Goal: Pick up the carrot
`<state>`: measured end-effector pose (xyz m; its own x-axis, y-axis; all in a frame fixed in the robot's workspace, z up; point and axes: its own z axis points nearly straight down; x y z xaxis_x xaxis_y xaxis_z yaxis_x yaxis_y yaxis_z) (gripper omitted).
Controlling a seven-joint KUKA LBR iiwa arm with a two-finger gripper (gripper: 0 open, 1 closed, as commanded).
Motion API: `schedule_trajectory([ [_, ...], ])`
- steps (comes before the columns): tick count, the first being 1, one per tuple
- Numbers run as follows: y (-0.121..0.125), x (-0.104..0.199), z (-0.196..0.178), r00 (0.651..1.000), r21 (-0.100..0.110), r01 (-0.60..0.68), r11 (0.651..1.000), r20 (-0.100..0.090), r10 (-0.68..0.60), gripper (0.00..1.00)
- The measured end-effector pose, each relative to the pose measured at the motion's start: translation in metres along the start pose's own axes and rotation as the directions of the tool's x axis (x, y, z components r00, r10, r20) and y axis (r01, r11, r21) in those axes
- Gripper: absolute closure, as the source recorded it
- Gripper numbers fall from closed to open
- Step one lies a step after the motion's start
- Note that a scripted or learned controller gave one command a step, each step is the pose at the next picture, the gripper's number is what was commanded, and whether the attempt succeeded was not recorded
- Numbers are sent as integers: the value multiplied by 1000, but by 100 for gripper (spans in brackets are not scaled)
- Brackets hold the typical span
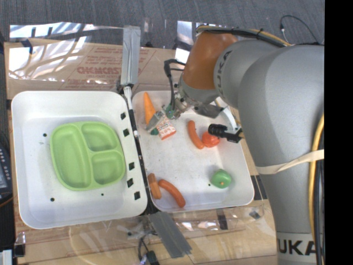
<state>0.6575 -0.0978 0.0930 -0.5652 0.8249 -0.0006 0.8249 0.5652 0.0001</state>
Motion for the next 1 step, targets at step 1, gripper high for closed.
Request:
schedule_trajectory([
  [1, 2, 0, -13, 1000, -3, 4, 1000, 2, -4, 100],
])
